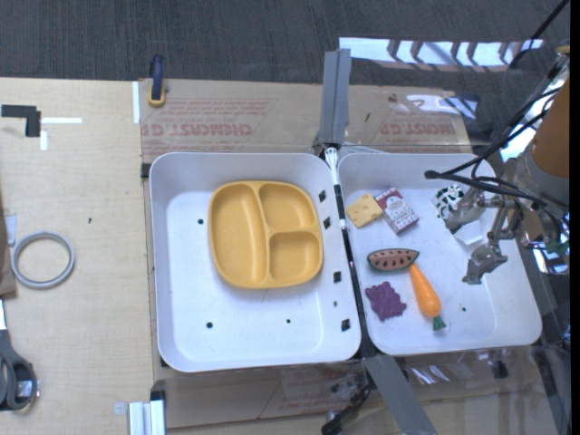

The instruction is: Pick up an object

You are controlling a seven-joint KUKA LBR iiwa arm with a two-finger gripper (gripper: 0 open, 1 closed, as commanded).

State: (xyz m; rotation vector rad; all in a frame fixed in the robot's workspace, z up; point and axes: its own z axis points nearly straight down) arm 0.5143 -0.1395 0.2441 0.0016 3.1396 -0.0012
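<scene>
My gripper [475, 241] hangs over the right side of the right bin [507, 329], its two metal fingers spread apart and open, with nothing visible between them. A small black-and-white object [447, 199] lies just left of the upper finger. Further left in the same bin are a yellow cheese wedge [364, 210], a red-and-white box [396, 210], a watermelon slice [392, 259], purple grapes [385, 300] and an orange carrot [425, 293]. The carrot lies about a finger's length left of the lower finger.
The left bin [181, 324] holds a yellow divided plate [265, 234]. A grey divider post [334, 98] rises behind the seam between the bins. On the wooden bench to the left lie a grey ring [40, 259] and scissors [16, 379].
</scene>
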